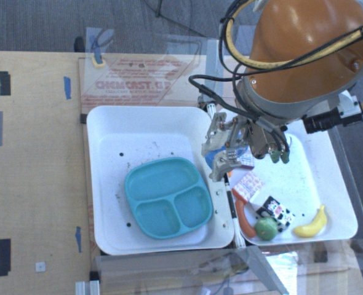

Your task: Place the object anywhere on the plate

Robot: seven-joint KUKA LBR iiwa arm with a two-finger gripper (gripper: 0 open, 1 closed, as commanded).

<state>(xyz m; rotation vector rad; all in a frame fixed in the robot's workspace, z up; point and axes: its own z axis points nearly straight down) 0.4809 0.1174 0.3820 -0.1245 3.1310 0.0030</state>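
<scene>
Currently: gripper (pixel 226 158) hung over bins' shared rim; jaw state could not be told. Teal divided plate (pixel 168 196) lay in left bin (pixel 104 140). Banana (pixel 311 223), green fruit (pixel 266 228), carrot (pixel 245 219) lay in right bin (pixel 335 183). Advice: confirm grasp before crossing rim.

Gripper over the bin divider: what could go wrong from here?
1. The gripper hangs low at the wall between the bins; moving sideways toward the plate could clip that wall.
2. The carrot, green ball, cow toy and banana crowd one corner, so a grasp may nudge neighbours.
</scene>
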